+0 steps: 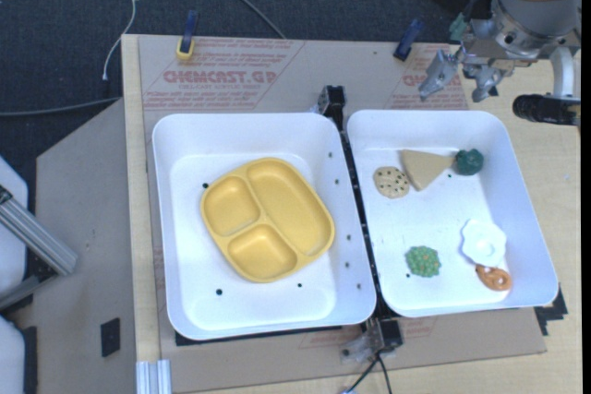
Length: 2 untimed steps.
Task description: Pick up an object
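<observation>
Nearest the camera sit two white bins: the left bin point(175, 226) holds one yellow divided plate point(268, 219), the right bin point(526, 226) six small food pieces, a cookie point(391, 182) among them. My gripper point(460, 78) hangs spread and empty above the right bin's far edge, arm cropped.

The right bin point(526, 198) holds six small toy foods, all lying flat and apart — a cookie point(391, 182) beside a tan wedge point(426, 168), with a dark green lump point(469, 161) just right of it. Nearer the front lie a green floret point(424, 261), a fried egg point(484, 242) and an orange piece point(494, 278) — the last two almost touching.
</observation>
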Available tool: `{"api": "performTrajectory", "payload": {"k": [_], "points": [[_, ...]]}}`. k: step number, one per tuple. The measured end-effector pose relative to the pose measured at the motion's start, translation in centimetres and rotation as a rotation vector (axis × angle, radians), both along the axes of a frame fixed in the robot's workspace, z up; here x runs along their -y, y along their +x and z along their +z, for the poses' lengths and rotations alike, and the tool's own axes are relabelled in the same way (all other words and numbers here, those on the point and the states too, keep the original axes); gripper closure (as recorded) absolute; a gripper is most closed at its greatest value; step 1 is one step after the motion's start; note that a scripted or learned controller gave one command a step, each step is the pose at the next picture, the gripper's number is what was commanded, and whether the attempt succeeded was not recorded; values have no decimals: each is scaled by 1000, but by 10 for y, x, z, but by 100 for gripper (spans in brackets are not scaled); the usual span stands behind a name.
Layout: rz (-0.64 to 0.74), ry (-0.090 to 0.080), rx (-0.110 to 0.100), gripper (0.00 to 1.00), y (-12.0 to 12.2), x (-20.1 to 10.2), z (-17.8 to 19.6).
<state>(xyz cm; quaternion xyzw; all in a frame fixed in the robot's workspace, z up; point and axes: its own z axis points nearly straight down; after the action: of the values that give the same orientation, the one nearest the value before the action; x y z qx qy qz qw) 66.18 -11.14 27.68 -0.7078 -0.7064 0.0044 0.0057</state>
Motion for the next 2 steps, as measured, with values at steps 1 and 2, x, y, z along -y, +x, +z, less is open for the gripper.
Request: {"api": "performTrajectory", "payload": {"k": [1, 2], "points": [[2, -2, 13, 0, 2, 0, 8], [2, -1, 9, 0, -5, 5, -38]]}}
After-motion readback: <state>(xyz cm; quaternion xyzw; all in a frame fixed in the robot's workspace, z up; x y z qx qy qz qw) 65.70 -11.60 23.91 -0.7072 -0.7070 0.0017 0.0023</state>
